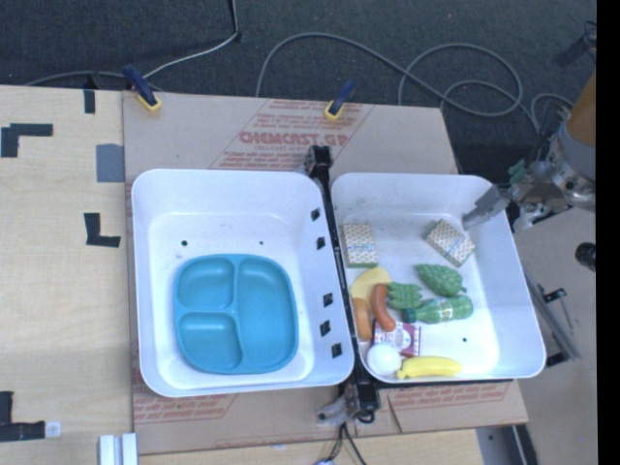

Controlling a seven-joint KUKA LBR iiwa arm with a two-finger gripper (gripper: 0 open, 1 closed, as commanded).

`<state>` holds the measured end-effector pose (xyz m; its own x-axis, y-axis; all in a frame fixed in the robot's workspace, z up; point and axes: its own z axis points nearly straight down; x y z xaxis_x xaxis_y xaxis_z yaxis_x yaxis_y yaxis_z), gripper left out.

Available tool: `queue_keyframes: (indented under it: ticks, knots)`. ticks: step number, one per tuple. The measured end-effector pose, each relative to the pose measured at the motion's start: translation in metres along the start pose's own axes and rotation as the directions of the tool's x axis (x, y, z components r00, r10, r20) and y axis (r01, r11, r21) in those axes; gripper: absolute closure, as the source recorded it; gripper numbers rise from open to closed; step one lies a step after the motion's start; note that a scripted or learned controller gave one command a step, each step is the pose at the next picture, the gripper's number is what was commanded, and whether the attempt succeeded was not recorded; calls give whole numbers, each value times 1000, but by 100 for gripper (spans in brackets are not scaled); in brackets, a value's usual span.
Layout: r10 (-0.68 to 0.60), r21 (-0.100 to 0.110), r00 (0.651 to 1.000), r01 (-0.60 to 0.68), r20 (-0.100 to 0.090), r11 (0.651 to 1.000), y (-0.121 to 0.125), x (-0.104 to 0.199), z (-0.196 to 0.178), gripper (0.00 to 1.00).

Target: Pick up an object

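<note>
The right bin (504, 342) holds several small toy foods. Two speckled packets (359, 243) (449, 241) lie toward its back. Green vegetables (441, 279) (446, 310) sit in the middle, beside a red sausage (382, 308) and an orange piece (362, 319). At the front lie a white egg (384, 358), a banana (431, 366) and a small red carton (408, 337). My gripper (499, 213) hovers over the bin's right rim, just right of the far packet. It is open, with nothing between its fingers (480, 212).
The left bin (155, 201) carries a blue divided plate (235, 313). A black divider (327, 260) separates the bins. Yellow-blue clamps (143, 92) (338, 104) pin the cardboard sheet at the back. Cables (407, 66) lie on the dark floor behind.
</note>
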<state>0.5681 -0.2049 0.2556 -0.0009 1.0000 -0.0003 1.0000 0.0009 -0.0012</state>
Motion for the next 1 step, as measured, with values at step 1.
queue_keyframes:
  ticks: [1]
  knots:
    - [0, -5, 1000, 0, 1, 1000, 3, -11, 169, 0]
